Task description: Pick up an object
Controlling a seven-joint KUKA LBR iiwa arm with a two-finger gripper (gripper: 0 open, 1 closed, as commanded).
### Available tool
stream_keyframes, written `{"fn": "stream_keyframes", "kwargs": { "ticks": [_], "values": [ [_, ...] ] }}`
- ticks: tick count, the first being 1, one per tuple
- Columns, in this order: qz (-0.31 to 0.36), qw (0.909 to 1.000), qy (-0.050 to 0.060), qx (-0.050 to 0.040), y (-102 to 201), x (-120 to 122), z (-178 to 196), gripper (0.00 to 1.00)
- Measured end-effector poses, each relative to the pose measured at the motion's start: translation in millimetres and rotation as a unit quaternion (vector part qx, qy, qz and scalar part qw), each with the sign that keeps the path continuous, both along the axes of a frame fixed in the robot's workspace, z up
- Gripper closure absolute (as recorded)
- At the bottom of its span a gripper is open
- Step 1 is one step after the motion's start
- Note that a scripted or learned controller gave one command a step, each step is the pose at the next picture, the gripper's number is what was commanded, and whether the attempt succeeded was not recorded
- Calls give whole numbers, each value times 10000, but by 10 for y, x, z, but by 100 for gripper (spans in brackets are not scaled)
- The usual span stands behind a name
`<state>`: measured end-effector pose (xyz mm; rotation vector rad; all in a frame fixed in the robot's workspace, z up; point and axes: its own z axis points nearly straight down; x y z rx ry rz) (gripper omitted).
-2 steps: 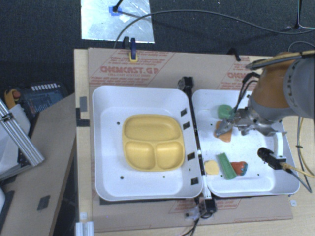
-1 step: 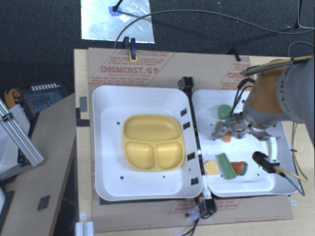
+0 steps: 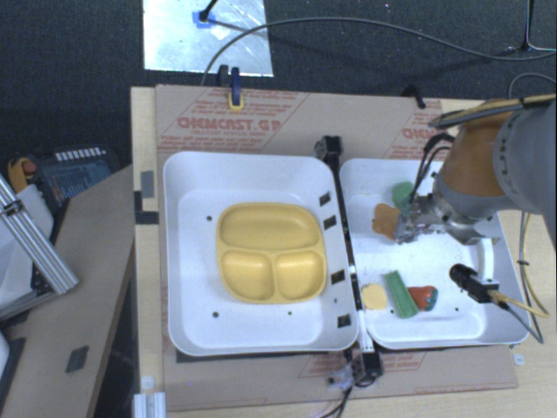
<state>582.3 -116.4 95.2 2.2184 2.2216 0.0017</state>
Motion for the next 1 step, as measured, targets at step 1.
{"fn": "stream_keyframes", "kwargs": {
  "ticks": [1],
  "values": [
    [9, 10000, -13, -1, -20, 21, 634, 100]
  ]
}}
